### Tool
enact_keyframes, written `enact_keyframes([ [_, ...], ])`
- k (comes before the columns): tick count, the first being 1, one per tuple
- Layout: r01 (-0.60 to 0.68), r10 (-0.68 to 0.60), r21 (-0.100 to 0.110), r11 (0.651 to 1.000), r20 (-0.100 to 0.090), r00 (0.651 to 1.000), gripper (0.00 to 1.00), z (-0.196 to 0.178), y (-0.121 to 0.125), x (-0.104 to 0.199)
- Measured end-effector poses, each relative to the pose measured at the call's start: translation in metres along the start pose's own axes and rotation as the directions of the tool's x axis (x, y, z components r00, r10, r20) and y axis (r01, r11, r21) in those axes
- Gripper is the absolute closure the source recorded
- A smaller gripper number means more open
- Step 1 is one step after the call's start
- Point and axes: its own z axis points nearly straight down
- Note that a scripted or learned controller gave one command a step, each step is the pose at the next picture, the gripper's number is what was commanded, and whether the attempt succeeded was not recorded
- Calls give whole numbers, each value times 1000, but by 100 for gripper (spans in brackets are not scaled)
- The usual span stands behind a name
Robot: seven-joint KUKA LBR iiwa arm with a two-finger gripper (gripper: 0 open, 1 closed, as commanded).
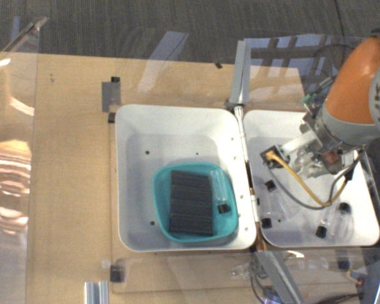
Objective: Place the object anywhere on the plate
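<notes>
Over right bin, end effector low (arm slanted)

Bulky and rounded in the arm, grey-shelled, with a broad glossy orange band well above the gripper. Narrows under that band to a pale grey collar. Ends in silver metal and one reddish-brown part. Trails thin dark cables beside the gripper, with a small green fitting higher up.
</notes>
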Motion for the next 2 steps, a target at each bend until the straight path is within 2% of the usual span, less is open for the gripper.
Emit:
enact_keyframes([
  [1, 74, -74, 0, 997, 0, 997, 100, 34, -12, 79],
  [2, 270, -270, 1, 963, -2, 963, 100, 62, -83, 88],
])
